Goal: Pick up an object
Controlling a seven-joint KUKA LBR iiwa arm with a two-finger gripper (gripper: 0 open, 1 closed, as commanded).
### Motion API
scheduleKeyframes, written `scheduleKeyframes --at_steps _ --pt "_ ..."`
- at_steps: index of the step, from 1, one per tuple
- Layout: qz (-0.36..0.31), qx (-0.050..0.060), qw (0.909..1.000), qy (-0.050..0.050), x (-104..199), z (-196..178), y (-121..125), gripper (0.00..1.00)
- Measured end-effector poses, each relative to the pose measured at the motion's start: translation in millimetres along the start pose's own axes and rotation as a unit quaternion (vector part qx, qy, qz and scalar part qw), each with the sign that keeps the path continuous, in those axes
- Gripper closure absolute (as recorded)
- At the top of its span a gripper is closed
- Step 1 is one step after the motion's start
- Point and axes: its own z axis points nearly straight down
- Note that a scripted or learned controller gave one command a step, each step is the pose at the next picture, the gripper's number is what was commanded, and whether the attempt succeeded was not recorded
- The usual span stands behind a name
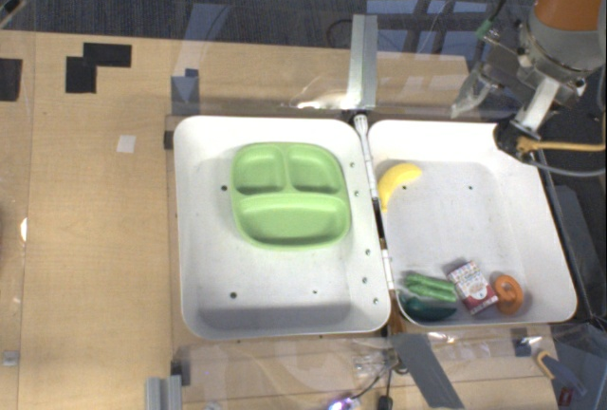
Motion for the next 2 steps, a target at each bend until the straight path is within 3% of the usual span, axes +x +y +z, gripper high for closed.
scheduleKeyframes --at_steps 1,2 --pt "-0.065 0.0 0.9979 -0.001 -87 42 59 0.0" --pt "0.067 0.001 0.9977 -0.001 -33 167 92 0.0"
